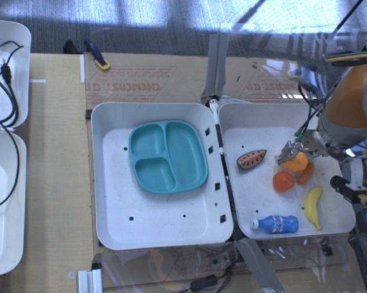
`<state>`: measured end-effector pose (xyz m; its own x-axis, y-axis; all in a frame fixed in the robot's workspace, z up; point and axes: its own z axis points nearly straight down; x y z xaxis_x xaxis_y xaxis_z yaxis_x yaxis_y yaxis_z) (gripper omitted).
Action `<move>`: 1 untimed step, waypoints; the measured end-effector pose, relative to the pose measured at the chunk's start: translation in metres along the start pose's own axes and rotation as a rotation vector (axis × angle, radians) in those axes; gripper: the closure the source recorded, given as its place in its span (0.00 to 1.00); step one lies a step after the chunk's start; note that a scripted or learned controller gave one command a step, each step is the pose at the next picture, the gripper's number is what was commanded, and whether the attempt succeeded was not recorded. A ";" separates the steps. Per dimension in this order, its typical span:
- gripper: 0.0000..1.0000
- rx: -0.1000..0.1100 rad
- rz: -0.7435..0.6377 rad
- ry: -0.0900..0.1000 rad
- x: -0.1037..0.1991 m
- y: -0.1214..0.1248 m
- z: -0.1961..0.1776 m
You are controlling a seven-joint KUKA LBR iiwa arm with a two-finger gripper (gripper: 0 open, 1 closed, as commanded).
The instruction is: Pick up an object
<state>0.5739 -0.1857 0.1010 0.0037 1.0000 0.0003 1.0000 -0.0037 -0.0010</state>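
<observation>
The small orange plastic toy fruit [299, 163] lies in the right white bin [244, 118], under the gripper [291, 154], whose finger state cannot be told. It looks light, stiff and slippery, best pinched across its middle. A round red-orange fruit [283, 181] touches it.

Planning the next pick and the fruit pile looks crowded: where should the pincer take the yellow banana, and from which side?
Grip the yellow banana across its middle, from straight above. It lies flat, alone near the right white bin's right wall, its long axis running roughly up-down in the view, so fingers would likely close best across its narrow width.
</observation>
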 end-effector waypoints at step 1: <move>1.00 0.000 -0.006 -0.001 0.067 0.023 -0.120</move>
